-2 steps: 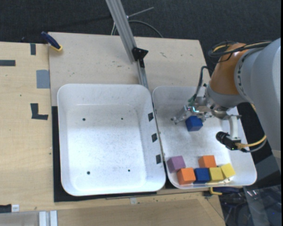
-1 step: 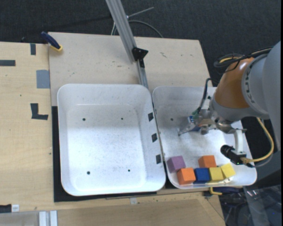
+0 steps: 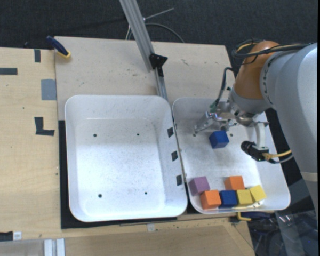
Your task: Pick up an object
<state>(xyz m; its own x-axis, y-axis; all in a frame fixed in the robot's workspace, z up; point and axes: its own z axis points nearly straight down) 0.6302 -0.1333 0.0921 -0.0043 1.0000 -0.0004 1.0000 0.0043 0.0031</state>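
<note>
Blue cube (image 3: 219, 139) lies in right white bin (image 3: 188, 143).

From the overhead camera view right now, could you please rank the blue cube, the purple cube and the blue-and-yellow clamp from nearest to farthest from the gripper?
1. Blue cube: just below the gripper, in the right bin.
2. Purple cube: near that bin's front edge, at the left of the block cluster.
3. Blue-and-yellow clamp: on the wooden bench, far top left.

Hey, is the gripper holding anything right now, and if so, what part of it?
It cannot be told. The gripper hangs just above the blue cube in the right bin, and the view does not show the cube between its fingers.
</note>
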